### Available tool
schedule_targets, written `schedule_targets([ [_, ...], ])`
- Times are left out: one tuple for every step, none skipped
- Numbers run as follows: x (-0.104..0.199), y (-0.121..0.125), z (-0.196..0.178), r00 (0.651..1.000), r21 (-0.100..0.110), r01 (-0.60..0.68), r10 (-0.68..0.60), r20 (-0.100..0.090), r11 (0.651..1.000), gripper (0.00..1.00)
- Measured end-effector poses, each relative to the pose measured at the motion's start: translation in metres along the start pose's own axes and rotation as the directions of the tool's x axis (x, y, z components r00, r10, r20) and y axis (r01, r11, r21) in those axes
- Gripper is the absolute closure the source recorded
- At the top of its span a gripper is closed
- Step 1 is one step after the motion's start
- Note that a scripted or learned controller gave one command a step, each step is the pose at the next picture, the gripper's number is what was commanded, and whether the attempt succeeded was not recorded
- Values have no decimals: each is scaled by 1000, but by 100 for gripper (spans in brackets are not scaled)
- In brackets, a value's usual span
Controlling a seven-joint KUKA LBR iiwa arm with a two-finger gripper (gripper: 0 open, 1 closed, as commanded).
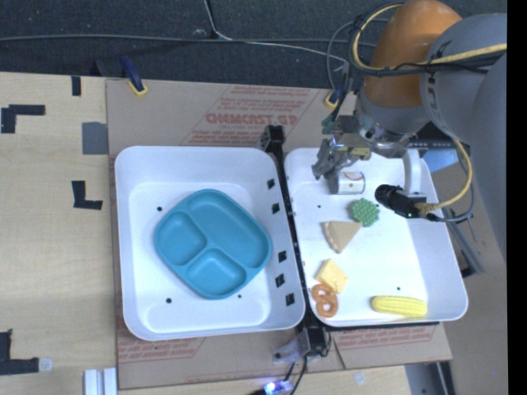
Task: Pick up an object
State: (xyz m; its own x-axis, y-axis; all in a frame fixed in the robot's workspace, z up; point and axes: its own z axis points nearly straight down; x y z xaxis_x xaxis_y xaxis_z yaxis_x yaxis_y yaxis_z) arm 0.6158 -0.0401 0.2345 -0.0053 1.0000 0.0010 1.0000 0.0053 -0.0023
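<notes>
The gripper (pixel 328 164) is seen low over the far part of the right bin (pixel 436 257), near the divider between the two bins. Its dark fingers point down, but whether they are open or closed cannot be told, and nothing is seen held between them.

Places are given from the gripper. Just beside it, on the arm side, a small white can with a red mark (pixel 352 183) is lying on the bin floor; whether it is touched cannot be told. A little nearer to the camera a green broccoli piece (pixel 364 212) is found, and below it a tan wedge, like a slice of bread or cheese (pixel 340 234). Further toward the near rim a yellow cheese block (pixel 333 275) and an orange pretzel (pixel 324 300) are lying close together, and a corn cob (pixel 398 305) is placed at the near corner.

Well apart, in the left bin (pixel 140 171), a blue divided plate (pixel 212 243) is resting.
</notes>
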Motion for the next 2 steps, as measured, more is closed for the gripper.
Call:
schedule_targets([
  [46, -5, 2, 1000, 0, 0, 0, 1, 1000, 100],
  [97, -9, 3, 1000, 0, 1, -1, 0, 1000, 100],
])
